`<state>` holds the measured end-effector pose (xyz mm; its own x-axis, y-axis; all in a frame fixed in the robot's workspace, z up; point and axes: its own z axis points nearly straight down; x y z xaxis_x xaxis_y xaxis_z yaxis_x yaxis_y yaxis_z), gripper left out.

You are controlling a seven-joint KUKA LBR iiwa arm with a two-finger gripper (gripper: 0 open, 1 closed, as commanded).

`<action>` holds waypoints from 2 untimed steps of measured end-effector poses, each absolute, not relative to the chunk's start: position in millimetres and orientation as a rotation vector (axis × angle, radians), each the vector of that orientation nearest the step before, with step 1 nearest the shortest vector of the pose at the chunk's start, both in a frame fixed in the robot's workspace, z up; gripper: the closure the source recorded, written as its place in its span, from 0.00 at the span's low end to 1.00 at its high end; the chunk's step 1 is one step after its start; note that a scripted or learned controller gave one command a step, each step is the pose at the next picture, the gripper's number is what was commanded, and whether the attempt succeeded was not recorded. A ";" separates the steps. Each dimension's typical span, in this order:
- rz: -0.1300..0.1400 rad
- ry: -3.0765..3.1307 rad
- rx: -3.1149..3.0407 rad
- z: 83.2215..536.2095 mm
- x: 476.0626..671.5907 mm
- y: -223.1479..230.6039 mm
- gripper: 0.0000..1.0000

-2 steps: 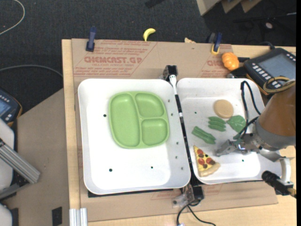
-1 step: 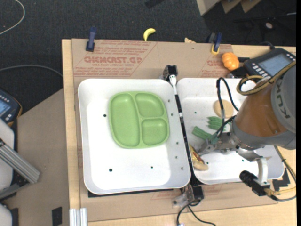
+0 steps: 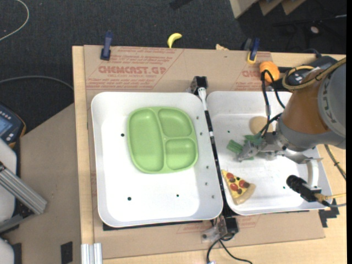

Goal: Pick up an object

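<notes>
Gripper [image 3: 248,147] low in right white bin [image 3: 220,114], at a small green object [image 3: 235,146]; finger spread unclear. Toy pizza slice [image 3: 238,186] nearby. Left white bin [image 3: 110,191] holds green divided plate [image 3: 162,139].

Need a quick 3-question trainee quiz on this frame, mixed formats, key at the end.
1. True or false: the green divided plate lies in the left bin.
2. Which toy lies at the near left corner of the right bin? A) pizza slice B) a spoon C) a cup
3. Fill in: the gripper sits over a small ____ object in the right bin.

Key
1. True; the plate has three compartments and sits alone in that bin.
2. A.
3. Green. Whether the gripper actually holds it cannot be told from this view.
</notes>
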<state>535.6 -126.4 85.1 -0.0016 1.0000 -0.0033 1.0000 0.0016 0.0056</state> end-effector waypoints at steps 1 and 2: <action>0.004 2.223 2.214 85.1 592.7 -107.0 0.00; 0.002 2.221 2.217 95.5 590.5 -108.1 1.00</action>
<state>590.5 -108.1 95.5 -0.0021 1.0000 -0.0016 1.0000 0.0021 0.0033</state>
